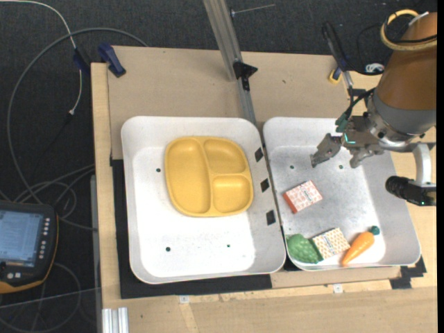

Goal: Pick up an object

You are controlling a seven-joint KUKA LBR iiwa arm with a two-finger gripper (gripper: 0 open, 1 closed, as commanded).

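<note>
my gripper [337,151] hangs spread open, holding nothing, over the far part of the right white bin [395,214]. nearest, just toward me, lies the small red-and-white patterned box [303,196], flat on the bin floor; i judge it light, stiff cardboard, best pinched across its narrow sides. the orange plastic carrot [358,248] looks smooth, likely slippery.

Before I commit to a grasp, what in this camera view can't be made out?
- Print on the red-and-white box: too small to read.
- Patterned packet between the green item and the carrot: label too small.
- Green item: identity unclear, too small.
- Arm above the pincer: cut off by the top and right edges.
</note>
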